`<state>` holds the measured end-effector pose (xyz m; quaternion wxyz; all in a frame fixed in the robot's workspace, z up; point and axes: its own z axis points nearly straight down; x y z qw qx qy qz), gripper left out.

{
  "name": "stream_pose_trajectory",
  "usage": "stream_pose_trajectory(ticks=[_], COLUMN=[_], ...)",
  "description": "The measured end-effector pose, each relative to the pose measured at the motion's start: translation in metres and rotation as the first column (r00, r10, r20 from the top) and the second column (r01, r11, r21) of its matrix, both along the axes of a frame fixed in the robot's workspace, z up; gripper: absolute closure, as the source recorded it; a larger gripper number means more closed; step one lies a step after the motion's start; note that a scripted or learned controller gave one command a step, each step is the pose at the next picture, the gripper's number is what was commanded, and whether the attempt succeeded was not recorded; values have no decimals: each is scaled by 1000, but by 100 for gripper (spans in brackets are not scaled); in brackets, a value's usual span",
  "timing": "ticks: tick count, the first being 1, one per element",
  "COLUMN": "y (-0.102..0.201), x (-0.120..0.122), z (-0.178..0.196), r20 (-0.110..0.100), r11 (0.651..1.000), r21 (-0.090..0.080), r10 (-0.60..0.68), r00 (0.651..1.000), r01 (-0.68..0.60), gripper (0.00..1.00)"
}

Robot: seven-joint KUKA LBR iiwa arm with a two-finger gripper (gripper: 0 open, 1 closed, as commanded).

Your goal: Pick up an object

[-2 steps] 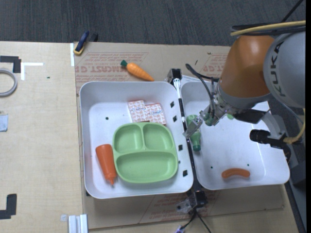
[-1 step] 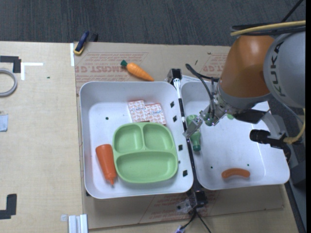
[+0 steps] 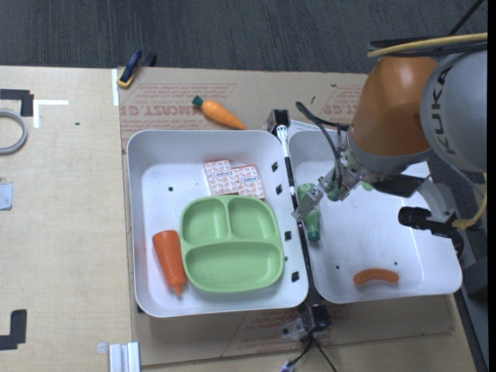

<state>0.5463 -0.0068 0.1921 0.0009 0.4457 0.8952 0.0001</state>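
My gripper (image 3: 318, 198) hangs low at the left side of the right bin (image 3: 434, 281), close to the wall shared with the left bin. A small green bottle-like object (image 3: 312, 225) lies right under and beside it, against that wall, and the gripper partly covers its upper end. An orange sausage-shaped toy (image 3: 376, 277) lies near the front of the same bin, apart from the gripper. The arm's orange band (image 3: 391, 103) hides the back of this bin.
The left bin (image 3: 143, 208) holds a green divided plate (image 3: 231, 243), an orange bottle-shaped toy (image 3: 169, 260) and a pink-and-white packet (image 3: 231, 178). A toy carrot (image 3: 219, 113) lies on the cardboard behind the bins. A black clamp (image 3: 279, 119) sits between the bins at the back.
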Motion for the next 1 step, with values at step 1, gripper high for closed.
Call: stream_pose_trajectory(ticks=[1], y=[14], x=[-34], z=[0], r20=[-1], r11=[921], r21=[0], r10=[390], r00=[921], r01=[-390], gripper=[0])
